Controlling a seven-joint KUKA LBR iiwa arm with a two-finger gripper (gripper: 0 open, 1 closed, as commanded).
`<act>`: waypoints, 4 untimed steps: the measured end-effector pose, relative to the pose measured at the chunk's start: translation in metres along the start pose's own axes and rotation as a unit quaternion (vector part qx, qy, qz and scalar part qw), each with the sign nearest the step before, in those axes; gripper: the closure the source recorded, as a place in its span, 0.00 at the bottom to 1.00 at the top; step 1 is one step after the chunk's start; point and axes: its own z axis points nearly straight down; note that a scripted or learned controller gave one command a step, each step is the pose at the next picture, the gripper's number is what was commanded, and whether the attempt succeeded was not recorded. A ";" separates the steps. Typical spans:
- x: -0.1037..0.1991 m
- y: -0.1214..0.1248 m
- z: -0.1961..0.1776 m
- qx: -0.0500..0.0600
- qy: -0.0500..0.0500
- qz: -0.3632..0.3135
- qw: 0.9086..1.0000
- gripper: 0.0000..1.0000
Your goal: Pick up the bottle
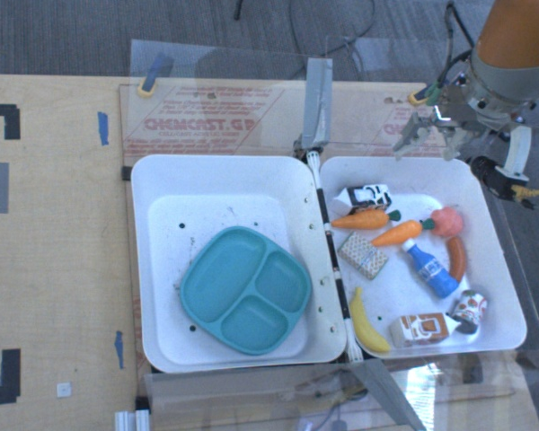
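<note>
Because the bottle (429,269) lies flat in the right bin (499,250), wedged between a carrot (398,233) and a sausage (457,258), the claw (427,131) should descend vertically and close across its narrow body. The bottle is blue with a white neck and red cap. The claw hovers above the bin's far rim, fingers spread, holding nothing.

The bench (45,241) has a light plywood surface with black squares (2,121) at 9 o'clock and blue tape strips (102,127) at 10 o'clock. Grey carpeted floor (117,7) spans 12 o'clock, crossed by a black cable loop (332,7).
</note>
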 end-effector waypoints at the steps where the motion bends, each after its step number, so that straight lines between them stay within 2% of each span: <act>1: -0.028 -0.082 0.125 -0.001 -0.001 -0.011 1.000 0.00; 2: -0.071 -0.140 0.176 -0.002 -0.001 0.012 1.000 0.00; 3: -0.072 -0.163 0.172 0.000 0.000 -0.035 0.999 0.00; 4: -0.077 -0.164 0.162 -0.001 -0.001 -0.030 1.000 1.00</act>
